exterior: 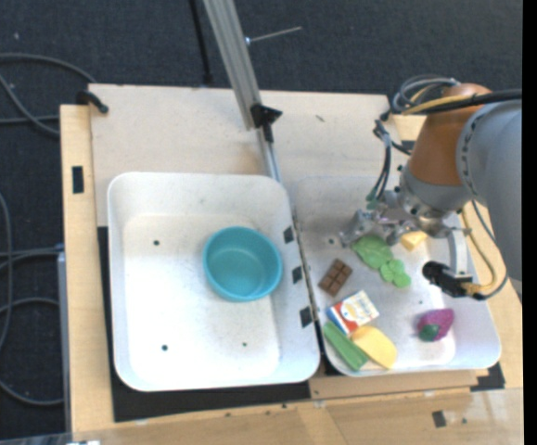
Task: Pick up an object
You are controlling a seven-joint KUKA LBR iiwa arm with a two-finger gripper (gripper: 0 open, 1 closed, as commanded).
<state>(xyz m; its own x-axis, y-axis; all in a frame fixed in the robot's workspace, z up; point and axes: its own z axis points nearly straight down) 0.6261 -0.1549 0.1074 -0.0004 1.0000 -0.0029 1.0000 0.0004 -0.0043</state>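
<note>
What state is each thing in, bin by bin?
blue bowl: upright in the left bin.
brown chocolate bar: flat in the right bin.
green toy: lying under the gripper.
purple toy: lying apart.
yellow block: beside the gripper.

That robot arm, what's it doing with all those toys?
The grey robot arm with the orange band is reaching into the right white bin, its hand low, right by a light green leafy toy. Nothing is lifted yet. A brown chocolate bar and purple toy lie nearby. A blue plastic bowl sits in the left white bin.
</note>
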